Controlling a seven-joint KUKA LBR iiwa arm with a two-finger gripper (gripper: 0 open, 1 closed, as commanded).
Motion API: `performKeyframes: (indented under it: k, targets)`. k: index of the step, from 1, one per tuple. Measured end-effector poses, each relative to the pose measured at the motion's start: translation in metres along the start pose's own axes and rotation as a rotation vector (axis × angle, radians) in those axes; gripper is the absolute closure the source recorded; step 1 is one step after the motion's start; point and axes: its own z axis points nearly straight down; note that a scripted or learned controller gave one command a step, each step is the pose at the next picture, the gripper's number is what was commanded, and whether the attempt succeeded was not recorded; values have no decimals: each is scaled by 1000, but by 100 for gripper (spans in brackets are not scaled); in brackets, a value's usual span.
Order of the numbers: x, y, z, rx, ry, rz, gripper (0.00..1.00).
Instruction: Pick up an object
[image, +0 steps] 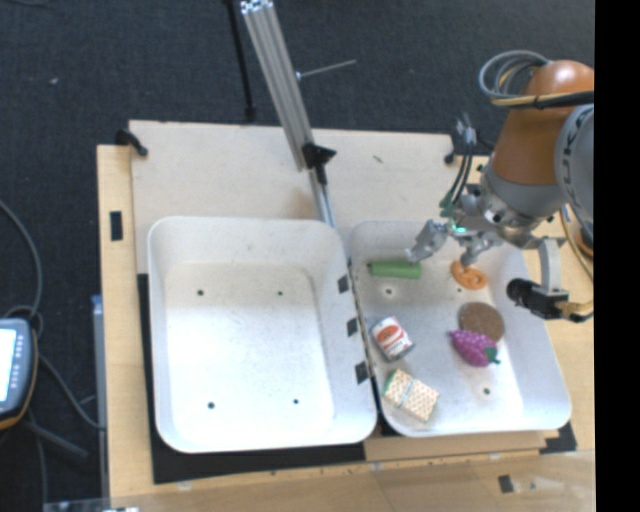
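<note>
Camera view — hand (447, 247) above flat green stick (394, 268)

Right bin (540, 405) had a green stick (394, 268), orange ring (467, 275), brown disc (482, 319), purple grapes (473, 347), small can (392, 338), patterned box (411, 395) near the front

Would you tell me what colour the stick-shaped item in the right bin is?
Green; the stick shows best in the camera view.
</note>
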Motion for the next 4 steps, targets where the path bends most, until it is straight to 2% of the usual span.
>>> performKeyframes:
  k: [3,4]
  targets:
    - [-4,-10,121,4,-4,7,0]
    - [-4,-8,108,-3,-2,13,100]
